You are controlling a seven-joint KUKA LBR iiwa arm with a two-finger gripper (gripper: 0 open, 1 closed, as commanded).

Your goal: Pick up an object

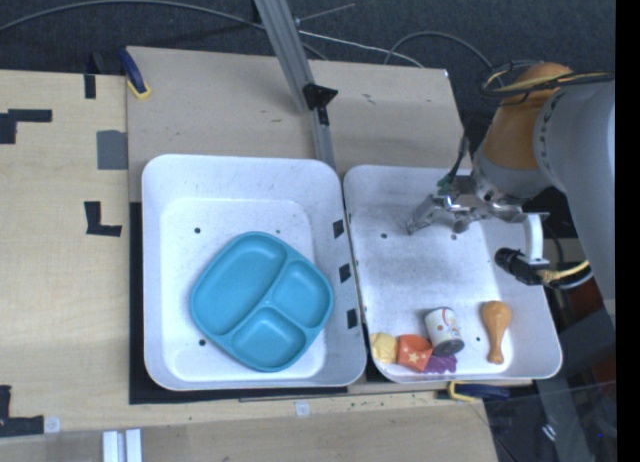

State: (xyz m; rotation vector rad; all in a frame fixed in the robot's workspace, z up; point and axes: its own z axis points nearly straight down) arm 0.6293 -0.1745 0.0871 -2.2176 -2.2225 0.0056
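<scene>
From the camera view, the gripper (432, 212) sits low over the upper part of the right bin (400, 190), its fingers spread open and nothing between them. The things it could pick are all well apart from it, crowded along the bin's near rim: a yellow piece (384, 348), an orange-red piece (415, 352), a small white can (442, 327) with something purple (441, 361) under it, and a tan drumstick-shaped toy (495, 328) toward the right corner.

The main risk, as I judge it, is that crowding. The yellow, orange-red and purple pieces touch or nearly touch, so a finger coming down among them may land on a neighbour and push the target away instead of straddling it. They also lie hard against the rising rim, which could block the near finger or tip a piece. The can looks round (likely to roll if nudged from one side). The drumstick stands a little clear of the rest and seems the safer choice.

Open room is generous in the middle of the right bin, between the gripper and the cluster. The left bin (160, 250) holds a blue divided plate (262, 300), and the two bins' rims meet just left of the cluster.
</scene>
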